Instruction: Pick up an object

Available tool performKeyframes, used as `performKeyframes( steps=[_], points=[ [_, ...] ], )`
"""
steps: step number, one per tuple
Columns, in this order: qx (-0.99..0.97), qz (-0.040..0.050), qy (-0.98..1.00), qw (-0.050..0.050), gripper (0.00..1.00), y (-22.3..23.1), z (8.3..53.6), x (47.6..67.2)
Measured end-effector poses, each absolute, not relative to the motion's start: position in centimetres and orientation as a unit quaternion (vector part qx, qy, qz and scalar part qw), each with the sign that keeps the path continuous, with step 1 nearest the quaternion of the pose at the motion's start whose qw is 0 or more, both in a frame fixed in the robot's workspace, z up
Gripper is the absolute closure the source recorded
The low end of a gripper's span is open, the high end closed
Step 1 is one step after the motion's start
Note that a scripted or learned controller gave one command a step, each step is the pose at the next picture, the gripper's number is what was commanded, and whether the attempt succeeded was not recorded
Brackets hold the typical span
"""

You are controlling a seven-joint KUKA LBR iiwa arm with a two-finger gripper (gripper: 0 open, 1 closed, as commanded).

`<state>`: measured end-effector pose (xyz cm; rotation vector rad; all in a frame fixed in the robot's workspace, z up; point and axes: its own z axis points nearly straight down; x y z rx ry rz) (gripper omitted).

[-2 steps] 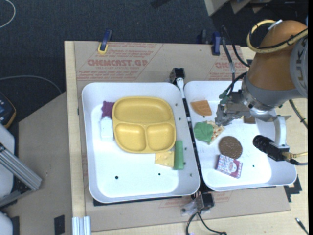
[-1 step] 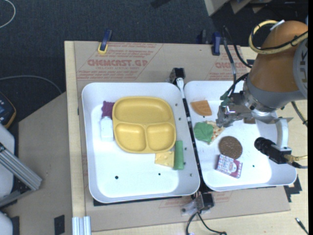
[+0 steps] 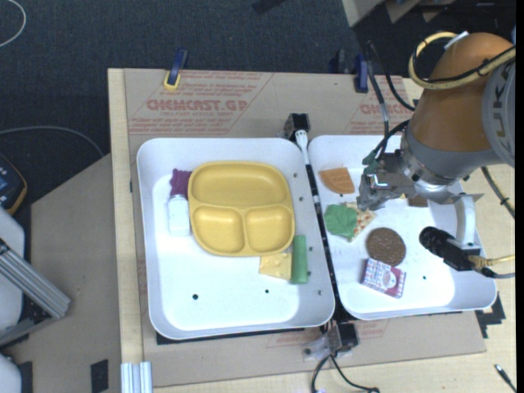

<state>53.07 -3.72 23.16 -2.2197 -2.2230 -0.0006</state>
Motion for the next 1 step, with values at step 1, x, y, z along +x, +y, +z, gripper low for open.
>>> performKeyframes(
  steps=[1],
  points=[
    [-0.707,0.0012,-0.707,0.002,1.00,-4.16,21.41,52.46]
  ],
)
